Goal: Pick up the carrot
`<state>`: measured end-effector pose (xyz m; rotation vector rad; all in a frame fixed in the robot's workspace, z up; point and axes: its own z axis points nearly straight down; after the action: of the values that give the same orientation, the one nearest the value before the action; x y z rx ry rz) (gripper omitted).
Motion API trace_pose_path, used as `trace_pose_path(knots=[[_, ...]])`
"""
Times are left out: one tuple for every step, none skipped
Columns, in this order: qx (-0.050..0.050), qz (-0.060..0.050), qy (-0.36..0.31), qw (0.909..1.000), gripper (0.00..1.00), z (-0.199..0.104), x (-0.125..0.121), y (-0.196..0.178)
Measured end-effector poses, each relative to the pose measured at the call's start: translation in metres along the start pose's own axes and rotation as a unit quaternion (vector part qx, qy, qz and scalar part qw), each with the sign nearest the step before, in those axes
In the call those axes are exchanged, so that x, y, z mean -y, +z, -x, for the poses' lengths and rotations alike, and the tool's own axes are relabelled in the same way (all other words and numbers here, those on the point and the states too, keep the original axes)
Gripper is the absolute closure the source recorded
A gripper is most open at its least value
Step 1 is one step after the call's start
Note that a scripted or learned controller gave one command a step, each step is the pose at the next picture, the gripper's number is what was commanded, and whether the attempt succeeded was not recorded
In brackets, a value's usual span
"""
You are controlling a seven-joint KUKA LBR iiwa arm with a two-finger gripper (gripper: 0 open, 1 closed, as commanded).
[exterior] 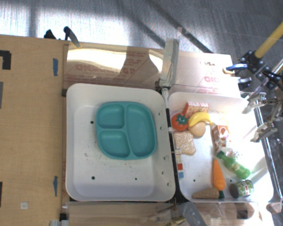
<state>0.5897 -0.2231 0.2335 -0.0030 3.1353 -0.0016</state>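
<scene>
The carrot (218, 174) lies in the right bin (194, 184), toward its near right part; its long axis runs nearly straight up and down the view, leaning slightly, with the thicker orange body toward the near edge and the narrower end pointing away toward the green bottle (233, 163). That bottle lies tilted just beside the carrot's far end, close enough that touching cannot be ruled out; a green can (243, 188) sits on its side to the carrot's right, near the bin's corner. Below the carrot's thick end a tan wedge-shaped piece (207, 193) rests along the near wall, just beside it.

Farther back in the same bin are a tomato (180, 122), a banana (201, 119), a slice of bread (185, 143) and a small carton (221, 136) (its print too small to read); these sit well apart from the carrot.

The left bin (77, 173) holds a teal divided plate (126, 130), its three compartments bare.

The gripper (267, 121) hangs at the right edge of the view, above the right bin's far right side and well apart from the carrot; nothing shows between its parts, and amid the metal and glare I cannot tell whether it is open or closed.
</scene>
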Motion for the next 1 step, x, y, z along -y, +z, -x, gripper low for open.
trace_pose_path(knots=[[-0.004, 0.001, 0.187, 0.9823, 0.0, -0.0483, -0.0565, 0.0557]])
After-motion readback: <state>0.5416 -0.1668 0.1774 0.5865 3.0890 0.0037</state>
